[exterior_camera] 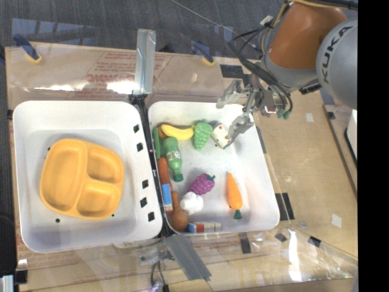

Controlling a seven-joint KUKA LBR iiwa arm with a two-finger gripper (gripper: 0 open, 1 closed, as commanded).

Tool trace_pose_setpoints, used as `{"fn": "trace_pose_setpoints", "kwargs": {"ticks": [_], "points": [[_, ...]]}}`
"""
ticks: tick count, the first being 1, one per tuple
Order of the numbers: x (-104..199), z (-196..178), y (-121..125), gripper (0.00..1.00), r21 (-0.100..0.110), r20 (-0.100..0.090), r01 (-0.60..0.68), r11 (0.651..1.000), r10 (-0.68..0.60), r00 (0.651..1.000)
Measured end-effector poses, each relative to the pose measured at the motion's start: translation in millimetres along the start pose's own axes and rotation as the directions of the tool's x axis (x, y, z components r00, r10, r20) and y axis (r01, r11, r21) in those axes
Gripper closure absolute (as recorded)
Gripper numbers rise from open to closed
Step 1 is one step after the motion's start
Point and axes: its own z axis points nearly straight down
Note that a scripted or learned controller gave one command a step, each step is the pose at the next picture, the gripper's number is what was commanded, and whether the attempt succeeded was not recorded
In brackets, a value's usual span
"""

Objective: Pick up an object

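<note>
Metal jaws over right bin [261,163] far edge, spread apart, gripping nothing, near pale block [219,135]

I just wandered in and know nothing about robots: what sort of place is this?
Probably a robotics lab's test bench. A grey arm with an orange band reaches over two shallow white bins, one bearing plastic toy food like an orange carrot, the other a yellow divided tray.

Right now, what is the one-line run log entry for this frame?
arm: over right white bin far corner | gripper: beside small white-and-yellow block, grasp unclear | yellow divided tray: left white bin
</note>
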Motion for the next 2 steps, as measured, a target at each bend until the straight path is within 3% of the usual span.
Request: {"fn": "trace_pose_setpoints", "kwargs": {"ticks": [1, 2], "points": [[60.0, 133.8, -4.2, 0.00, -0.006, -0.007, 0.136, 0.991, -0.136, 0.991], [112.9, 141.3, -23.1, 0.00, -0.002, 0.002, 0.028, 1.000, -0.028, 1.000]]}}
